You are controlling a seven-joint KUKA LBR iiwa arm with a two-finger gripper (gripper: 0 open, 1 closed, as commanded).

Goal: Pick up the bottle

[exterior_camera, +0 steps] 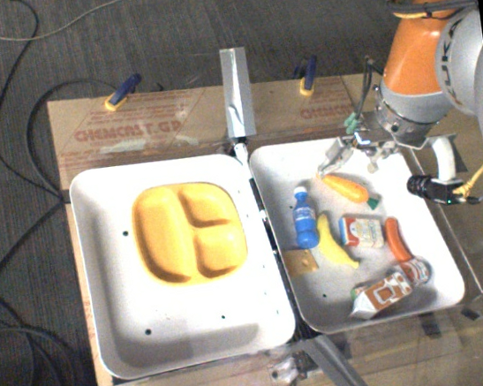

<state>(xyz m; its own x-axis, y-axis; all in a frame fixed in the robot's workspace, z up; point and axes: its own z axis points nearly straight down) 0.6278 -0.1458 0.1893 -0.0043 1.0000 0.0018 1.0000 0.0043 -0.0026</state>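
1. Camera view: two white bins sit side by side on the worktop [75, 149]. The left bin [117, 321] holds a yellow divided tray [190, 230].
2. The right bin [442, 284] holds the clutter. The bottle [304, 217], blue with a white cap, lies near the bin's left wall, cap toward the far side.
3. A banana [334, 246] lies just beside the bottle on its right, touching or nearly so. A small tan piece [302, 263] sits just below the bottle's base.
4. A carrot [348, 188] lies in the far part of the bin. A small carton [363, 231] sits mid-bin, a red sausage [396, 240] to its right, and a tipped juice carton [385, 292] at the near edge.
5. The arm [423, 55] comes in from the right, its orange band over the bin's far right corner.
6. The claw [349, 151] hangs over the far part of the right bin, just above the carrot. Fingers are spread apart, nothing between them. It is well apart from the bottle.
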